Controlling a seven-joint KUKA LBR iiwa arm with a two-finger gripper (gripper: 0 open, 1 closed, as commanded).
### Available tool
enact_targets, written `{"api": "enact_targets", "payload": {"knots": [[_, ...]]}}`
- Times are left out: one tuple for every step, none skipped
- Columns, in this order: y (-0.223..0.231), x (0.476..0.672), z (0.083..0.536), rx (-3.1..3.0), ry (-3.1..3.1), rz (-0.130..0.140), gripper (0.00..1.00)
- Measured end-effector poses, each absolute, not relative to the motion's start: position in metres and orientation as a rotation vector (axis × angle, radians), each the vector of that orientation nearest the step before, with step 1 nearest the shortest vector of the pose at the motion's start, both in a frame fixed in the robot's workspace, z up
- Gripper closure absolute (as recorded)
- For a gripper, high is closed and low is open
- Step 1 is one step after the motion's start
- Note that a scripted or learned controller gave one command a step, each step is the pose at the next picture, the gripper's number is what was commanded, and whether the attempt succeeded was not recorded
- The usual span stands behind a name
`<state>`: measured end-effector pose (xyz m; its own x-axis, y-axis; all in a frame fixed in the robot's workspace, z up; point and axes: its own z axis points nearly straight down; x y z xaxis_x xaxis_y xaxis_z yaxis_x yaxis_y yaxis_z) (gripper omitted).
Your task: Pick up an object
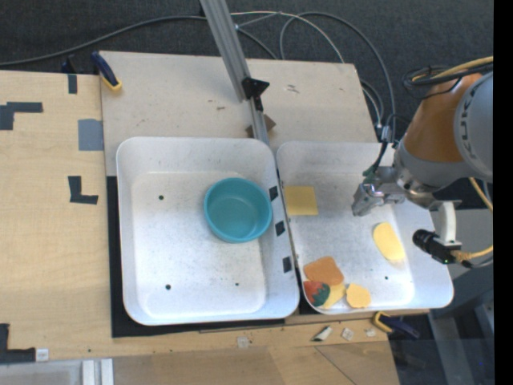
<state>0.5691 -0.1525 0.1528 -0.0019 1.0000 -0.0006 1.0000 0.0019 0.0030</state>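
Gripper (365, 201) over right bin (337, 155), fingers close together w/ nothing between, near yellow oval piece (389, 241)

You see two white bins: the left bin (144, 215) and the right bin (337, 167) look like smooth plastic, finely speckled, slightly glossy. The teal bowl (237, 208) looks like smooth, matt plastic. At 12 o'clock from it, the slanted pole (228, 42) looks like brushed metal. The bench (48, 239) has pale wood grain, matt. The yellow square (301, 200) looks soft and matt, maybe sponge.
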Motion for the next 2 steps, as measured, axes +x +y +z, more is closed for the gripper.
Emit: {"api": "enact_targets", "payload": {"knots": [[-0.157,0.562,0.210,2.217,2.219,0.003,1.00],[-0.155,0.559,0.273,2.215,2.220,0.005,1.00]]}}
